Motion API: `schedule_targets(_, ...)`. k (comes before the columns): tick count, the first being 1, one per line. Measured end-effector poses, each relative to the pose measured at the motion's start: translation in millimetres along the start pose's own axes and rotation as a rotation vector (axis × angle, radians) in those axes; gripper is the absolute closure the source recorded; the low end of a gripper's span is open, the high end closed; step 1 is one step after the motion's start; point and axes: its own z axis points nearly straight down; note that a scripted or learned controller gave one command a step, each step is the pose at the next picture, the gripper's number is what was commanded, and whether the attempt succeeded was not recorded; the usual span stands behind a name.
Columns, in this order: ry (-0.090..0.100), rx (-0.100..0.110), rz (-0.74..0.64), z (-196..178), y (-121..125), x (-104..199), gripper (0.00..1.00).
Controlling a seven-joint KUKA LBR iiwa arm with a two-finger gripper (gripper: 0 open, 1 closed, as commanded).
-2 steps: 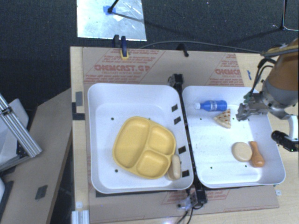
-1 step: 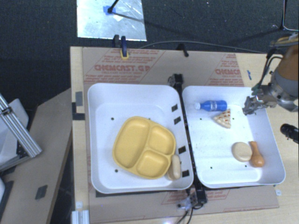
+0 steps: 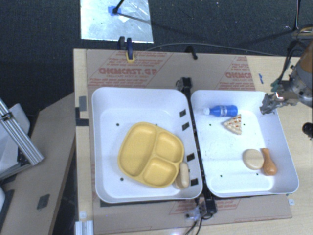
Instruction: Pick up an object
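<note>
In the right white bin (image 3: 288, 180) lay a blue plastic bottle (image 3: 222, 111) on its side, a tan triangular pizza-like wedge (image 3: 234, 125) just below it, and a cream round disc (image 3: 253, 159) touching what looked like an orange-brown drumstick (image 3: 268, 162).

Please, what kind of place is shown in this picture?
Probably a robotics lab bench, not a kitchen. Two shallow white bins sit side by side on a protective sheet, holding toy-like items: a yellow divided tray, a small blue bottle and a pizza slice. The gripper hangs at the right bin's edge.
</note>
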Motion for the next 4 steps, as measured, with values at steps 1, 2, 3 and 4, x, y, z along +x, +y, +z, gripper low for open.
schedule_targets(1,0.002,0.005,-0.003,7.6,-1.2,47.8,1.00)
schedule_targets(2,0.003,0.004,-0.004,19.4,4.0,99.0,1.00)
schedule_targets(3,0.003,0.005,-0.004,28.8,12.2,146.8,1.00)
schedule_targets(4,0.004,0.006,-0.006,35.6,12.9,202.5,1.00)
